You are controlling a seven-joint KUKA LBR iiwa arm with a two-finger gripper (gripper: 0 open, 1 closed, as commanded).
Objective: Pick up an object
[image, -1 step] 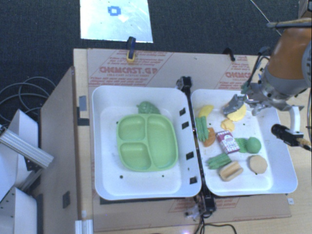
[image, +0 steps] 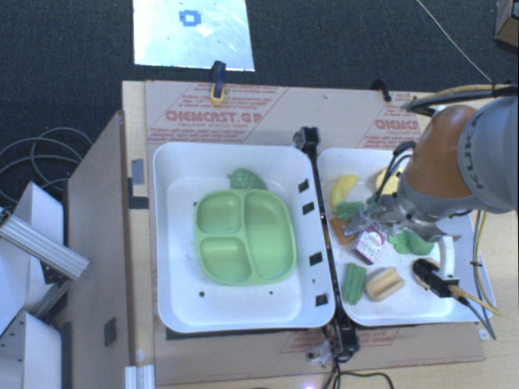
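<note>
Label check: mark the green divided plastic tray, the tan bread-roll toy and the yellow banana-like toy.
Green divided plastic tray [image: 272, 237], camera view, floor of its right compartment.
Tan bread-roll toy [image: 383, 283], camera view, middle of its top.
Yellow banana-like toy [image: 345, 189], camera view, its middle.

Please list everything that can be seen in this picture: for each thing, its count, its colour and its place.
bins: 2, white, side by side on the bench
divided tray: 1, light green, middle of left bin
dark green item: 1, left bin, at the tray's far edge
yellow items: 2, far part of right bin
green items: 3, spread through right bin
packet: 1, red and white, middle of right bin
tan block: 1, near part of right bin
cardboard sheet: 1, brown with red print, under the bins
clamp: 1, yellow and blue, cardboard's far edge
pale sheet: 1, blue mark, on the dark floor
arm: 1, grey with orange band, from the right
gripper: 1, over right bin, above the packet
</note>
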